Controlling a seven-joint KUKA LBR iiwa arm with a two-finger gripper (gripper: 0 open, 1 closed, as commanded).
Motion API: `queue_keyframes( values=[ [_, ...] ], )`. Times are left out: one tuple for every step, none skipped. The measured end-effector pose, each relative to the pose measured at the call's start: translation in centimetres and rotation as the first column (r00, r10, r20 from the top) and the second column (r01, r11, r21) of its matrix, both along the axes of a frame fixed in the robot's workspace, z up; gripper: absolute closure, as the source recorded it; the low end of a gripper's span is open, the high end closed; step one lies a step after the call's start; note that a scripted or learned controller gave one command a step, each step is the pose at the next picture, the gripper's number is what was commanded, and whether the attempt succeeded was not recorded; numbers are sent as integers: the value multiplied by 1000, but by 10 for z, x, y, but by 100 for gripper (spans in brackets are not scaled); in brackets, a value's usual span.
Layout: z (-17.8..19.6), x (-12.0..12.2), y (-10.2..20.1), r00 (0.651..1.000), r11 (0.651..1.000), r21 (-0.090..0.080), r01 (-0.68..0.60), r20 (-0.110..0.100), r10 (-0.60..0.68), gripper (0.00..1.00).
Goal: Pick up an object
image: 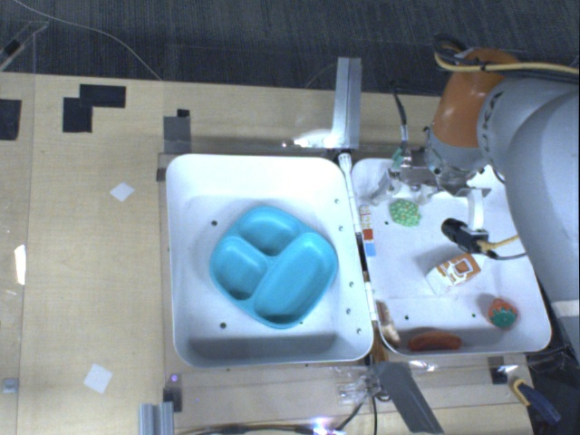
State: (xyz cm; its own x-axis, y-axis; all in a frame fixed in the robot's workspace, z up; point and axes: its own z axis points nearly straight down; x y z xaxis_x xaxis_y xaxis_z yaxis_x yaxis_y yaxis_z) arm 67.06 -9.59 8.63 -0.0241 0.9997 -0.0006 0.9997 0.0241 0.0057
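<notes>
Gripper (pixel 405 172) low over back-left corner of right bin (pixel 535 333); cannot tell finger state. Green ball (pixel 404 212) just in front of gripper, round, no long axis. In front of ball: small box (pixel 455 271), sausage (pixel 433 340) lying left-right. Blue divided dish (pixel 273 265) in left bin (pixel 186 270).

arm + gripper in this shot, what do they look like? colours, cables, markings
Smooth rounded light-grey arm with a glossy orange band above the wrist. Yellow and black cables loop over the band; a thin black lead runs down its side. The small metallic grey gripper sits below. No legible markings.
</notes>
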Motion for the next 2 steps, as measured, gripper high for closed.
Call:
queue_keyframes(
  values=[
    [1,-35,-1,999,999,0,-35,1,35,0],
    [13,-32,-1,999,999,-1,-36,8,36,100]
  ],
)
